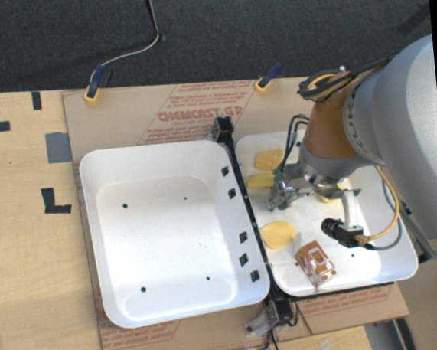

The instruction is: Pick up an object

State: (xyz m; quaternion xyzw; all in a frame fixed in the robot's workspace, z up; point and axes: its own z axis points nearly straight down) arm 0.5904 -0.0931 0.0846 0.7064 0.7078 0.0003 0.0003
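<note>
Objects scattered across the right bin (382, 264): round yellow lump (278, 234) close by the left wall, about midway along it; brown-and-white packet (315, 263) to the near right of the lump, toward the near rim, apart from it; pale yellow square piece (268, 159) in the far left corner; brighter yellow piece (260, 180) just on the near side of that square, hard by the left wall; one more yellowish bit (329, 193) half hidden beneath the wrist, shape unclear. Claw (282, 193) low in the bin, between the brighter yellow piece and the round yellow lump, just beside the former, contact unclear. Open or closed: cannot tell from this angle. Grey arm (405, 114) with orange band (328, 133) reaching in from the right over the bin's far half. Left bin (163, 237) alongside, black clips (242, 237) along the shared edge. Both bins on a brown cardboard sheet (189, 111) laid over the wooden bench (26, 250).
</note>
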